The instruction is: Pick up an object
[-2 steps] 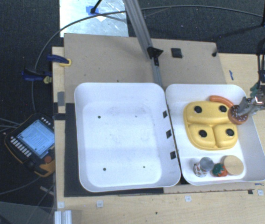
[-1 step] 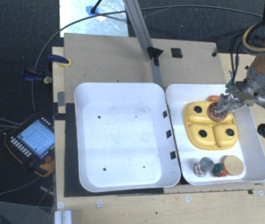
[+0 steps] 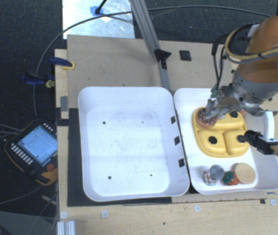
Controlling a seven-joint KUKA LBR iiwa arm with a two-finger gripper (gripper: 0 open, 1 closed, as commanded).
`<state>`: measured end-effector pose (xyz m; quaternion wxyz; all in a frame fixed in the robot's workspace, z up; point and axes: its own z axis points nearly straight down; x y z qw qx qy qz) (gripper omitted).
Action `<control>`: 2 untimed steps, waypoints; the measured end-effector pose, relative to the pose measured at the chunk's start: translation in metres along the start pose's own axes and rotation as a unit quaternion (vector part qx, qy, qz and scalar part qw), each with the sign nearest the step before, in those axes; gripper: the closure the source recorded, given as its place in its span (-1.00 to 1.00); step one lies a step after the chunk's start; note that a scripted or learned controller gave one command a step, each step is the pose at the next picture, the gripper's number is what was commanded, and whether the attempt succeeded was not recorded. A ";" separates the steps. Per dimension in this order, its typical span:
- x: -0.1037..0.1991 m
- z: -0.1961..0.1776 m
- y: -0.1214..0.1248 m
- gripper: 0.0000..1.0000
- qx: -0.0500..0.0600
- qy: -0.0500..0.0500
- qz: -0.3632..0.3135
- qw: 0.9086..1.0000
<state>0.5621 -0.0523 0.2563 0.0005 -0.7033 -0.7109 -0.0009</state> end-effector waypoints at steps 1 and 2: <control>0.061 0.007 0.014 1.00 -0.001 0.000 0.000 1.000; 0.118 0.024 0.019 1.00 0.000 0.000 0.000 1.000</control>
